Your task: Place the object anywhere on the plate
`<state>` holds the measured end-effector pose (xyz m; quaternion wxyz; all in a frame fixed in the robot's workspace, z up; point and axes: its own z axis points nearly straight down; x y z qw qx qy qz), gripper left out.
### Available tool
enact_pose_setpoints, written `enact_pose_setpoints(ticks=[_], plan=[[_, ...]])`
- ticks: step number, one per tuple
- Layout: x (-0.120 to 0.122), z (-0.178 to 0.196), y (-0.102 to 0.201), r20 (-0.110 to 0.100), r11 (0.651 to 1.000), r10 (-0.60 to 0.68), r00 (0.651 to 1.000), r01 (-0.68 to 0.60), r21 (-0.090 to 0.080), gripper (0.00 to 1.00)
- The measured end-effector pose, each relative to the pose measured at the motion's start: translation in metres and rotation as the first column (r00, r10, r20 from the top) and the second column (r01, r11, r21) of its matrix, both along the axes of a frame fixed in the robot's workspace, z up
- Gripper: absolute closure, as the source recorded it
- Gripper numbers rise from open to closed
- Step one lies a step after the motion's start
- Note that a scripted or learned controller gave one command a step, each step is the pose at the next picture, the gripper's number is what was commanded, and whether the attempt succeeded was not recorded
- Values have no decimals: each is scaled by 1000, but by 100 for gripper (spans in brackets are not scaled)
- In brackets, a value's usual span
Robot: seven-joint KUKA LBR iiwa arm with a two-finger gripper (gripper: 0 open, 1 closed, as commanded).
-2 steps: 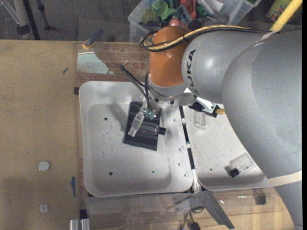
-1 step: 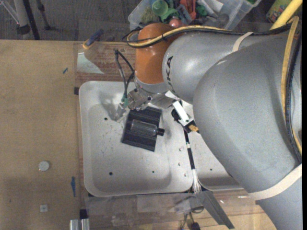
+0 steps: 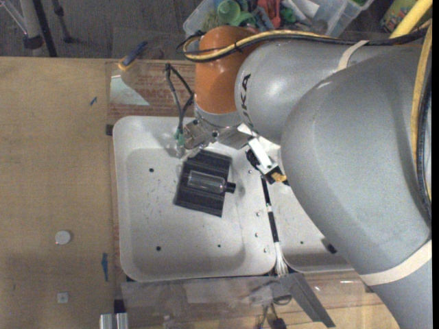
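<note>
My gripper [image 3: 202,184] hangs over the middle of the left white bin [image 3: 137,211], seen from above as a black block with a clear cylinder on top. It points straight down, and its body hides whatever lies beneath it. The orange band [image 3: 218,74] of the wrist rises just behind it. The grey arm [image 3: 343,129] covers most of the right bin [image 3: 305,256], of which a front strip shows.
A clear tub of coloured toys [image 3: 274,5] stands behind the bins. A small grey disc [image 3: 62,237] lies on the brown bench at the left. A black cable [image 3: 269,211] runs down the seam between the bins.
</note>
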<state>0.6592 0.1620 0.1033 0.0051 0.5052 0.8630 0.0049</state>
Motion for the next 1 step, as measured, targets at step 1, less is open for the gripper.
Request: enact_pose_setpoints(ticks=[1], plan=[[-16,-14,55,-5,934,-356,934,356,4,100]])
